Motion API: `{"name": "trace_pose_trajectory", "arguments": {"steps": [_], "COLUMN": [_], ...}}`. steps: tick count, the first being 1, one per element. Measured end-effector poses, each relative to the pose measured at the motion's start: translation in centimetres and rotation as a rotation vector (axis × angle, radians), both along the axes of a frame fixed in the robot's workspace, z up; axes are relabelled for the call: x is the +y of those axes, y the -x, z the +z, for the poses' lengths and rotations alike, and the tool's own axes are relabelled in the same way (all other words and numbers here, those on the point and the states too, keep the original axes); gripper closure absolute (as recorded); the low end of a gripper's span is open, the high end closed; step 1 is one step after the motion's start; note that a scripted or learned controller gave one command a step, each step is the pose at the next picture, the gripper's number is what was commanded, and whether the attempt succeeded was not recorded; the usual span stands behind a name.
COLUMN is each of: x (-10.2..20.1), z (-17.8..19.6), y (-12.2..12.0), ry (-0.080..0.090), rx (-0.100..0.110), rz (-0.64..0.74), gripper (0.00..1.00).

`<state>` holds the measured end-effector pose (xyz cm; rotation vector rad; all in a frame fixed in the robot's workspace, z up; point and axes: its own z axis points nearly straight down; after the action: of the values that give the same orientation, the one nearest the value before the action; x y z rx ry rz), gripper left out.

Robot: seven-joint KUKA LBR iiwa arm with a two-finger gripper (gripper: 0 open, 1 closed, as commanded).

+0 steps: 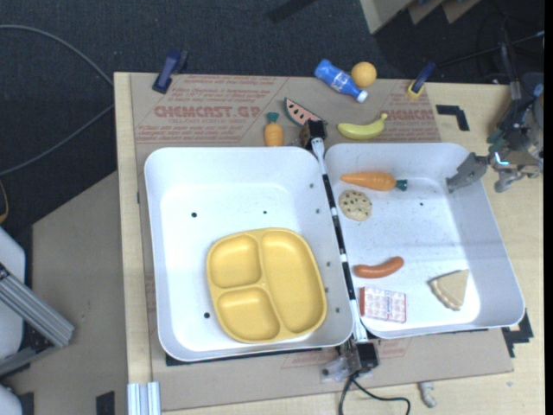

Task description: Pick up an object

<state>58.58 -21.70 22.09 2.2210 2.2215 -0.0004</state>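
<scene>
The carrot lies left of the gripper, whose grip I cannot tell. It shares the right bin with a cookie, sausage and sandwich; the left bin holds a yellow tray.

Hand at the camera view's right edge — dull grey metal, blocky and angular, with one flat grey finger tapering to a blunt tip. Body behind it is a cluster of darker grey and black parts, a small pale teal-white spot among them — detail too blurred to make out screws or markings. Thin dark cables run up from the top of the cluster.
</scene>
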Motion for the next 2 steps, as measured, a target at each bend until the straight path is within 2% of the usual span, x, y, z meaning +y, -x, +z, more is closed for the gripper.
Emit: {"name": "trace_pose_trajectory", "arguments": {"steps": [1,2], "x": [6.3,12.1], "z": [-10.3,-13.7], "y": [2.3,6.2], "ry": [-0.001,-0.002], "rx": [0.002,0.002], "rz": [0.001,0.000], "gripper": [0.00,0.00]}}
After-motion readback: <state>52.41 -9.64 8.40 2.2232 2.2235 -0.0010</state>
